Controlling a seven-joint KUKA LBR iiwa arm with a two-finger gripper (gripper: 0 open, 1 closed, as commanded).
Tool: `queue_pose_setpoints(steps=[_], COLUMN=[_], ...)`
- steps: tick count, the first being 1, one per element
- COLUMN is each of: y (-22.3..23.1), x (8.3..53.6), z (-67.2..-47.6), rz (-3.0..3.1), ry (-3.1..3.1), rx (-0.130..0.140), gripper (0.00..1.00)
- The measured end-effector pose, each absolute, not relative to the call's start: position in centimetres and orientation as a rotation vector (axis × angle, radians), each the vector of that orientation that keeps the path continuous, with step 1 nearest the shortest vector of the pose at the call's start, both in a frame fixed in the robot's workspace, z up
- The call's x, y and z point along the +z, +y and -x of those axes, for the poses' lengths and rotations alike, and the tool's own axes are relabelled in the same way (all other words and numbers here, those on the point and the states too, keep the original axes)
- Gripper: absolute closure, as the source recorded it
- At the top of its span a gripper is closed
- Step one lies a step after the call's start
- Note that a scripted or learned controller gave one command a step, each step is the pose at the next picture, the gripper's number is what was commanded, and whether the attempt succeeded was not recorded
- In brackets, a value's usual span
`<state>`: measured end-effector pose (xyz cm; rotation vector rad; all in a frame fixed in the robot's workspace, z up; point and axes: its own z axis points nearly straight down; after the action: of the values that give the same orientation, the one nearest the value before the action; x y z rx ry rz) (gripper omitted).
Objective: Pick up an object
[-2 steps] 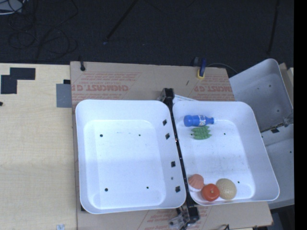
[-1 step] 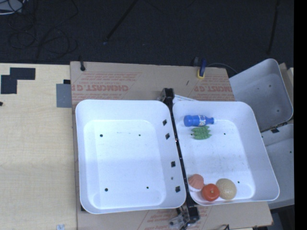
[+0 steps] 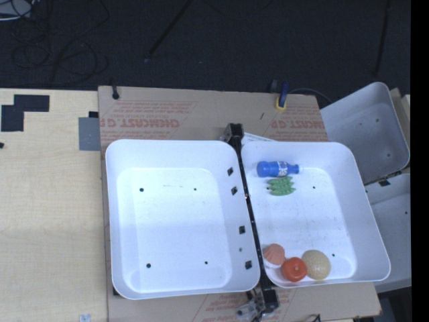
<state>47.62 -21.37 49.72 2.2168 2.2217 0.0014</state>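
Note:
The right bin (image 3: 355, 200) holds a blue bottle (image 3: 276, 169) lying on its side near the far wall. A small green leafy item (image 3: 281, 186) lies just in front of the bottle. At the bin's near edge sit a pink shell-like piece (image 3: 273, 253), a red tomato-like ball (image 3: 293, 269) and a tan round object (image 3: 316, 263), close together.
The left bin (image 3: 120, 213) stands beside the right one, joined along a black clipped seam (image 3: 242, 206). Both rest on a cardboard sheet (image 3: 167, 116) on a light wooden bench. A grey metal plate (image 3: 369, 129) leans at the right.

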Motion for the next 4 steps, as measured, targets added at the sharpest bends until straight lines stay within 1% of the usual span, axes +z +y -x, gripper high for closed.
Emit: queue_pose_setpoints(steps=[1,2,3,4], y=[-21.3,-21.3,-21.4,-21.3], x=[49.9,48.4,52.6,51.4], z=[-47.6,-47.6,-49.7,-47.5], rz=[-2.218,-2.224,-2.217,-2.225], ry=[2.225,2.223,2.221,2.224], rx=[-0.002,-0.004,0.001,-0.003], gripper=[1.0,1.0,1.0,1.0])
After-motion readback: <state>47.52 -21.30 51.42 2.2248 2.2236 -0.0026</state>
